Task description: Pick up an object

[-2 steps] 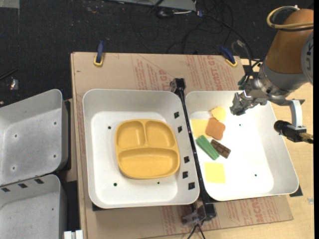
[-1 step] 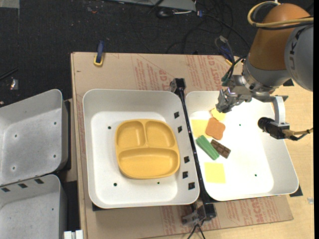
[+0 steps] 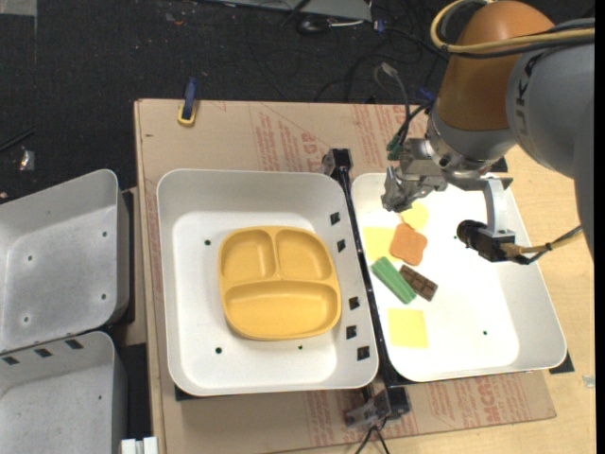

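Two bins [image 3: 180, 253] touch; gripper [image 3: 405, 195] above right bin's objects.

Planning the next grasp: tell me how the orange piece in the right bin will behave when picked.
The orange piece looks flat and thin, so probably light and hard to pinch from above. It overlaps a yellow square, which may shift too.

Small flat pieces are crowding the right white bin's [image 3: 529, 343] left half, an orange square block [image 3: 408, 244] among them; its right half is lying open, the grey arm [image 3: 529, 74] overhanging its top.
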